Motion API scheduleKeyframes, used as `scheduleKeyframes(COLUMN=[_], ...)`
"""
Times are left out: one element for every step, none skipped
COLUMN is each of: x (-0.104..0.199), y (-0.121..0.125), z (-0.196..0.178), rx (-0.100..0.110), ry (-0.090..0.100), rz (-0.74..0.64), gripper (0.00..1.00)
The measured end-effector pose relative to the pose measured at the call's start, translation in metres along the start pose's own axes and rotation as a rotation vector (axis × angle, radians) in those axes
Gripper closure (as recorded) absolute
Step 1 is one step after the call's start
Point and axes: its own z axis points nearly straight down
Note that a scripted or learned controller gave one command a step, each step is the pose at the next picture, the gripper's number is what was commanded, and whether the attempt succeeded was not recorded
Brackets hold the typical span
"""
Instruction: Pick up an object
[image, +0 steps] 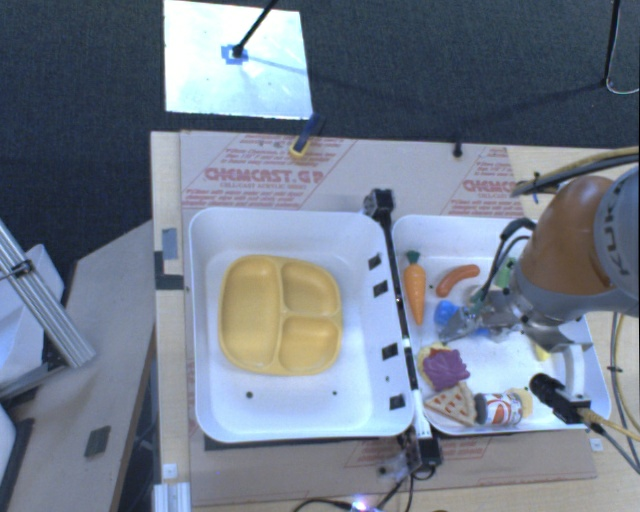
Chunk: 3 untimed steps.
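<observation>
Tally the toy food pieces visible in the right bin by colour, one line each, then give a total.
Orange: 2, carrot and sausage
Blue: 1, toy
Purple: 1, grapes
Tan: 1, pizza slice
Brown and white: 1, bottle
Total: 6

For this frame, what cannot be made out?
- Gripper: finger state unreadable in the camera view, blurred and partly under the arm.
- Blue toy: its shape is small and partly covered by the gripper.
- Right bin: its far side is hidden beneath the arm.
</observation>
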Motion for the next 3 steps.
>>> scheduleKeyframes(x=[0.001,0.001,0.002], y=[0.003,0.005,0.009], z=[0.041,0.028,-0.015], rx=[-0.008,-0.015,-0.010], ry=[0.002,0.001,-0.002], rz=[0.000,-0.001,-0.003], gripper=[0.00,1.00,1.00])
